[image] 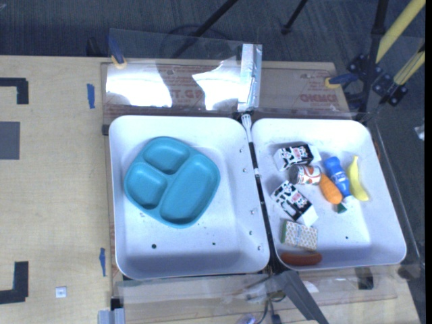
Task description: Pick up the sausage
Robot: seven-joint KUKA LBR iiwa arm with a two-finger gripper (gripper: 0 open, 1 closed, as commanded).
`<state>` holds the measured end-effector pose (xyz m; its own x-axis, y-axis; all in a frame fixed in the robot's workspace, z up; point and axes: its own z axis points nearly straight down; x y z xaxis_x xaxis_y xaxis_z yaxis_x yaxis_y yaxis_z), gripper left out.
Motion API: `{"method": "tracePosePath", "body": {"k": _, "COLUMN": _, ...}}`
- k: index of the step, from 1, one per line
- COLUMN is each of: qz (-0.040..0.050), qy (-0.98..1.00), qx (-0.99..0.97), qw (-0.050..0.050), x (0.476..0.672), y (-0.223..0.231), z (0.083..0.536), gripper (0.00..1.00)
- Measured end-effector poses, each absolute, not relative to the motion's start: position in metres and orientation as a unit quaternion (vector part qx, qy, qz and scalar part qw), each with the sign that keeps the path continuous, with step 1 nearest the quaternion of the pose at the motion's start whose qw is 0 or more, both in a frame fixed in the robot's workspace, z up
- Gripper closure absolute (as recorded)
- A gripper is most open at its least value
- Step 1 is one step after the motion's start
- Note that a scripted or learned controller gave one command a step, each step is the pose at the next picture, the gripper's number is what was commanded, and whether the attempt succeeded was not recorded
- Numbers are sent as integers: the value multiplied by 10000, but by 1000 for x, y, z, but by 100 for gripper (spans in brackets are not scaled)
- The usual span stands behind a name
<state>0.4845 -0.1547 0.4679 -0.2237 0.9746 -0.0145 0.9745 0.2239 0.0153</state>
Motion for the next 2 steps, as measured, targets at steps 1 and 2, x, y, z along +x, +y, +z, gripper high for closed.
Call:
{"method": "tracePosePath", "body": {"k": 1, "qz": 20, "qy": 7826, "qx": 6224, "qw": 138, "x": 486, "y": -155, "z": 479, "gripper": 100}}
{"method": "tracePosePath", "body": {"k": 2, "qz": -5, "qy": 7537, "qx": 6572, "qw": -5, "x": 483, "y": -115, "z": 435, "gripper": 100}}
